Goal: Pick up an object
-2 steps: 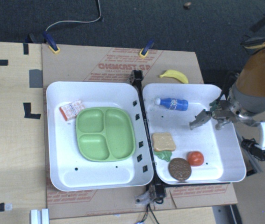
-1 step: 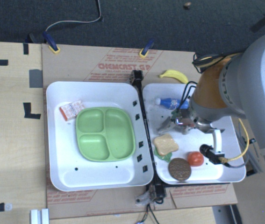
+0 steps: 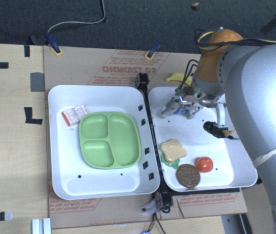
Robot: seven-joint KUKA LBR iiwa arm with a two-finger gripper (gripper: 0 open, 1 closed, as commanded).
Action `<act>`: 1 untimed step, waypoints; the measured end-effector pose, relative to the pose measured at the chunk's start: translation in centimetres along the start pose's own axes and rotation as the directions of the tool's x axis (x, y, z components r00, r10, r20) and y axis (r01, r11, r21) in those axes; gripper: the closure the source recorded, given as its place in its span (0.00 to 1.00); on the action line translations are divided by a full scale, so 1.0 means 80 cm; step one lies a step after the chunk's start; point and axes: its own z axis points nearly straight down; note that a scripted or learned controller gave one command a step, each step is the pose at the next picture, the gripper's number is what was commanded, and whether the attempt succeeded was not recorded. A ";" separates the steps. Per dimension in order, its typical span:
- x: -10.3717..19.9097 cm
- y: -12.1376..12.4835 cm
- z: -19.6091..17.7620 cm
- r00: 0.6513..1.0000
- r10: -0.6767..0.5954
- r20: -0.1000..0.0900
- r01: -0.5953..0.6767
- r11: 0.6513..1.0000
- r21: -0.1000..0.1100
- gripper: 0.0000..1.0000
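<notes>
- Reaching in from 3 o'clock, my hand (image 3: 180, 110) is low over the 11 o'clock part of the right bin (image 3: 228, 155), close to the wall it shares with its neighbour.
- From this slanted look I cannot tell whether my hand is open or closed, and I see nothing held in it.
- The white floor just around my hand is bare, and the nearest loose thing lies towards 6 o'clock of it.
- That thing is a pale bread slice (image 3: 173, 149), flat on the floor beside the dividing wall, apart from my hand.
- A small dark green scrap (image 3: 170, 163) peeks out at the slice's 6 o'clock edge, touching it.
- At 5 o'clock of the slice lies a brown round disc (image 3: 188, 175), near the bin's front rim.
- A red ball (image 3: 204, 164) sits just beside the disc, at its 2 o'clock; whether they touch I cannot tell.
- Across the wall, towards 9 o'clock, the left bin (image 3: 60, 150) holds a green plate (image 3: 110, 139) with three compartments, lying flat in the middle.
- A red-and-white packet (image 3: 74, 115) lies at the plate's 10 o'clock, right up against its rim.
- Outside the bins, at 12 o'clock of my hand, a yellow thing (image 3: 176, 77) lies on the worktop (image 3: 11, 145) just behind the right bin's rim.
</notes>
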 end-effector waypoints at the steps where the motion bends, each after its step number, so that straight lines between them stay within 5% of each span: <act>1: 0.011 0.000 0.000 1.000 0.003 0.010 -0.003 1.000 -0.004 0.00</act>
